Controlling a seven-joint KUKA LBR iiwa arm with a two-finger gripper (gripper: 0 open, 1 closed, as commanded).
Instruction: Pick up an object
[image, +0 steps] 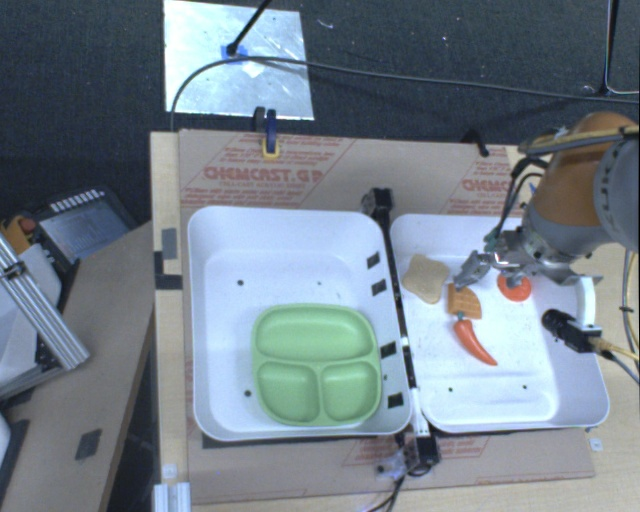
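- Over the right bin (575, 395), near its far side: pincer (470, 272) low above an orange block (464, 302), fingers spread, nothing between them.
- Just left: beige bread slice (425, 277).
- Just below the block: red-orange pepper (474, 340).
- Right of the pincer: tomato (515, 288).
- Left bin (215, 300): green divided plate (317, 362).

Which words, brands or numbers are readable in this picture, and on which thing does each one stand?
"CHEMCAST GP", in red, on the brown board under the bins, upper left.
A second red print on the same board, upper right near the arm: partly hidden and at an angle, not readable.
Faint red print along the board's front edge: too small to read.
The bins, the green tray and the food pieces carry no text.
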